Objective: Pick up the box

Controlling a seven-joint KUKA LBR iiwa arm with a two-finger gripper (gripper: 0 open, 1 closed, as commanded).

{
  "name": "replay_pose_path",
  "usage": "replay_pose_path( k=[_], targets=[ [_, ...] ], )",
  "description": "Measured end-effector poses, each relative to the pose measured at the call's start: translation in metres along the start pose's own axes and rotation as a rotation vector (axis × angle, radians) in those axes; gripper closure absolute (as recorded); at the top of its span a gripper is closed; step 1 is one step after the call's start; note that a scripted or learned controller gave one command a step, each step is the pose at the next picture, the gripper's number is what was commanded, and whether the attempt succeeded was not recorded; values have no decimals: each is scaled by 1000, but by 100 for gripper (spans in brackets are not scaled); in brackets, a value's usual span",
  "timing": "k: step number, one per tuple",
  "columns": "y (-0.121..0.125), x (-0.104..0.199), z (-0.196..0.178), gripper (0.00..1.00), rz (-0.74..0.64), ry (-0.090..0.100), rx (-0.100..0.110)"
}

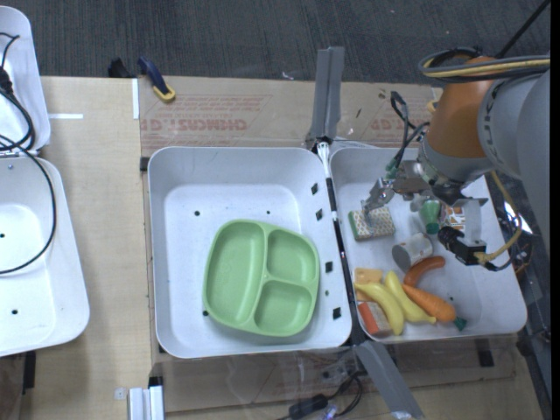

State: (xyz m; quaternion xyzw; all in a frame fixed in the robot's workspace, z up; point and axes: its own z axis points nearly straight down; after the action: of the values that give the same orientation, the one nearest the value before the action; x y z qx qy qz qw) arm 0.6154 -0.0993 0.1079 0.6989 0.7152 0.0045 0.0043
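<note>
Bananas and a carrot crowd the front edge of the right bin. Behind them the box lies near the bin's left wall, with the gripper just over its back edge; whether it is open or closed I cannot tell. Coming down so off-centre, it may only push the box to the wall.

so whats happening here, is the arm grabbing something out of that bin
The grey arm reaches in from the right over the right bin, its gripper low above a small box near the bin's left wall. The view does not show the box gripped. Toy food, including bananas and a carrot, lies nearer the front. The left bin holds a green divided plate.
</note>
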Motion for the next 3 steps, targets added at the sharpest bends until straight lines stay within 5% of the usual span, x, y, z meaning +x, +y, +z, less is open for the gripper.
replay_pose_path(
  k=[1, 2, 3],
  targets=[
    [-7, 5, 11, 0, 173, -1, 7],
    [43, 2, 16, 0, 435, -5, 13],
    [42, 4, 17, 0, 840, -7, 19]
  ],
)
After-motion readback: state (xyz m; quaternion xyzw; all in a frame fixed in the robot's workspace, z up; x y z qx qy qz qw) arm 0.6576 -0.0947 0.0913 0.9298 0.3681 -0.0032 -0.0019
